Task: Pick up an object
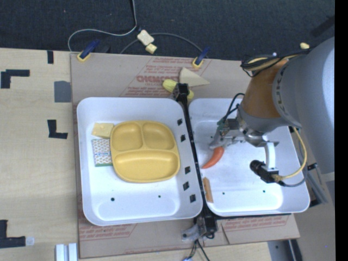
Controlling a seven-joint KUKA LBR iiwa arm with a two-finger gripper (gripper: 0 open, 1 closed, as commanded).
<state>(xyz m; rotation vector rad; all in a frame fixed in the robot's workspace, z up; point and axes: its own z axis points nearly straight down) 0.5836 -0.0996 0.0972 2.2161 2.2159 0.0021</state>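
An orange carrot-shaped object (213,157) lies in the right bin (244,200), near its left wall. My gripper (222,138) hangs just above the carrot's upper end, pointing down into the bin. The grey arm with its orange band (263,94) comes in from the right and covers the bin's upper right part. A thin brown stick (207,190) lies by the right bin's lower left wall. The left bin (136,200) holds a yellow divided plate (145,150), a pale yellow block (101,130) and a small patterned card (101,151).
A black divider (189,151) runs between the two bins. Behind them on the cardboard sit a yellow object (170,84) and a tan wedge (194,78). Cables (283,178) loop off the wrist over the right bin. Blue clamps (87,50) hold the cardboard's back edge.
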